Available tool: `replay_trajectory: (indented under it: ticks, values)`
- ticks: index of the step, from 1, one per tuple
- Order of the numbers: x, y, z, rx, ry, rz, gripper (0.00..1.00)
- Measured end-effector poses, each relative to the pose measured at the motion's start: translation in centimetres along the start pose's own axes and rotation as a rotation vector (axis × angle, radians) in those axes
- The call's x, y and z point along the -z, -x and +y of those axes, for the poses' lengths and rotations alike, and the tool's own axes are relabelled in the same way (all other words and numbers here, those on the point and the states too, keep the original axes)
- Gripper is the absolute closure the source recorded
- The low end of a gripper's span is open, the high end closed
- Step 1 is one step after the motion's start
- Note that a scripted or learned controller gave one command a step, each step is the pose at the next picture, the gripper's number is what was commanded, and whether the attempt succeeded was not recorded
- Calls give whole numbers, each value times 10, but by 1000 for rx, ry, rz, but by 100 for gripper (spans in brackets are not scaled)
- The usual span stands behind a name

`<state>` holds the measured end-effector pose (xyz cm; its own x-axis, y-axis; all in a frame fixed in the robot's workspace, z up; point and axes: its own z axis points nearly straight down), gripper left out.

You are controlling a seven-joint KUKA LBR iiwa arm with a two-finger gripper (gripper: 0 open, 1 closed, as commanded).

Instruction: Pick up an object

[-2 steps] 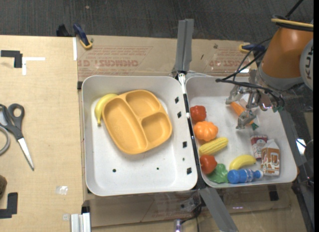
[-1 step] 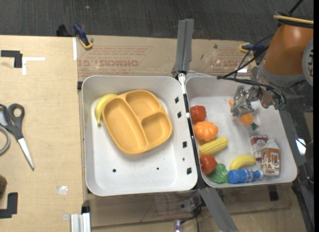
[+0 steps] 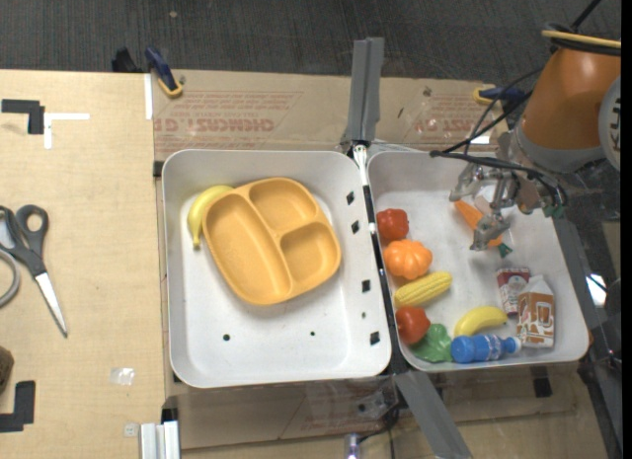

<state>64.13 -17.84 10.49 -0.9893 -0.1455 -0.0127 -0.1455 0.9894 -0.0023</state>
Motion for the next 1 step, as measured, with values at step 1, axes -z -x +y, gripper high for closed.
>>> replay_trajectory:
  ticks: [1]
  values:
    - [-12, -2, 11, -37, 2, 8, 0]
